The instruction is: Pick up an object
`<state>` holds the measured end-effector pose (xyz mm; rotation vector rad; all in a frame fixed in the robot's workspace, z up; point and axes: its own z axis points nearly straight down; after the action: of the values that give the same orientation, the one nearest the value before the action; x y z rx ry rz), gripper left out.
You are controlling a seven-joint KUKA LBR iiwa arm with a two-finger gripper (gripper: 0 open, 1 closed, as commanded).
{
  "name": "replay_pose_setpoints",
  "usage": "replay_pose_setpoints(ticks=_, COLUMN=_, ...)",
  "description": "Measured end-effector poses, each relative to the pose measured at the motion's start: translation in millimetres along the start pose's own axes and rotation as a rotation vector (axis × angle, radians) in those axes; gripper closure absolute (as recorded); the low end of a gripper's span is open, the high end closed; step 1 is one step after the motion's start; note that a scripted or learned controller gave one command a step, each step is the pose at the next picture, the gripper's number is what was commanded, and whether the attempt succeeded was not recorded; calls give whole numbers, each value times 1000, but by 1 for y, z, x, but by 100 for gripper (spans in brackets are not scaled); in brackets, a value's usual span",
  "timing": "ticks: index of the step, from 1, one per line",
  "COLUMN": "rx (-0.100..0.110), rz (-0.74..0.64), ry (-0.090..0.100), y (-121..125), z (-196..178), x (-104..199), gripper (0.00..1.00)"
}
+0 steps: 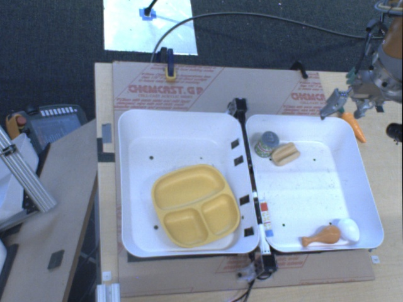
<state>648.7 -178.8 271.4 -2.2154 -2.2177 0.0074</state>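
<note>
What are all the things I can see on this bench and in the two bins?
White bins: two, side by side on the bench.
Divided tray: one, yellow, three compartments, in the left bin.
Small can: one, grey-blue, near the top left corner of the right bin.
Bread roll: one, tan, right beside the can.
Toy drumstick: one, tan-orange, by the bottom edge of the right bin.
Egg-like object: one, white, next to the drumstick.
Carrot-like object: one, orange, just outside the right bin's top right corner.
Clamp: one, yellow and blue, at the board's top edge.
Gripper: one, grey metal, above the right bin's top right corner, holding nothing.
</note>
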Motion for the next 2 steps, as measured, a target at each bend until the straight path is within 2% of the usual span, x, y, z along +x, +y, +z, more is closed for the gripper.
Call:
replay_pose_setpoints(ticks=1, rx=-10, rz=-2, ry=-2, y=2, z=-6, x=0, gripper=0)
replay_pose_setpoints(ticks=2, rx=-6, rz=0, ry=-2, y=1, z=54, x=-6, gripper=0)
